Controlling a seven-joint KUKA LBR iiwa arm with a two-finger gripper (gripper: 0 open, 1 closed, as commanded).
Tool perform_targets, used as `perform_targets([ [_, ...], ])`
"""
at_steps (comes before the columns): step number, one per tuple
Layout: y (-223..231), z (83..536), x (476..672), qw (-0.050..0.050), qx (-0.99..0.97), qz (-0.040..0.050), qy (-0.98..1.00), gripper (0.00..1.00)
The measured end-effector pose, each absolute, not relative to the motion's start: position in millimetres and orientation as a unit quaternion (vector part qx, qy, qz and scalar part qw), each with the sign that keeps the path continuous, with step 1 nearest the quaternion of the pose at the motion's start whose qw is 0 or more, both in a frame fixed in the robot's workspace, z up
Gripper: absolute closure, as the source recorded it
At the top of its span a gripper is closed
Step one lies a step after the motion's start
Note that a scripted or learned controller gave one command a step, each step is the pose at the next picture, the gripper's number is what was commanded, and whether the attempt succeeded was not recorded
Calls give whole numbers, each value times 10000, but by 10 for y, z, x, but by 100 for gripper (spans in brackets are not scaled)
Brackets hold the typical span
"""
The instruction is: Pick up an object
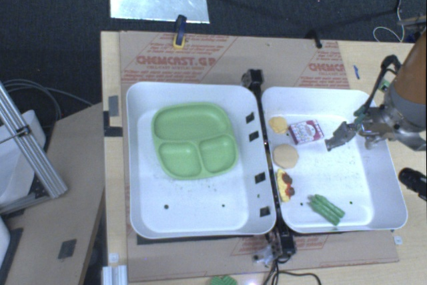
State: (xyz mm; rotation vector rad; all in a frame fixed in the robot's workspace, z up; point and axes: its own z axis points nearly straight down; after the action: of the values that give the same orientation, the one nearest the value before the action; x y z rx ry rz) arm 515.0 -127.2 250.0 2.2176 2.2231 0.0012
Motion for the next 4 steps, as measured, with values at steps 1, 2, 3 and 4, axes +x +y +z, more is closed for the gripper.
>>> perform_targets([
  [1, -1216, 2166, 6071, 29, 7041, 20, 7101, 0],
  [2, -1869, 805, 6192, 9, 7087, 20, 7055, 0],
  [3, -1462, 891, 6281, 55, 7052, 23, 7090, 0],
  [4, -1272, 891, 6457, 48, 7051, 22, 7091, 0],
])
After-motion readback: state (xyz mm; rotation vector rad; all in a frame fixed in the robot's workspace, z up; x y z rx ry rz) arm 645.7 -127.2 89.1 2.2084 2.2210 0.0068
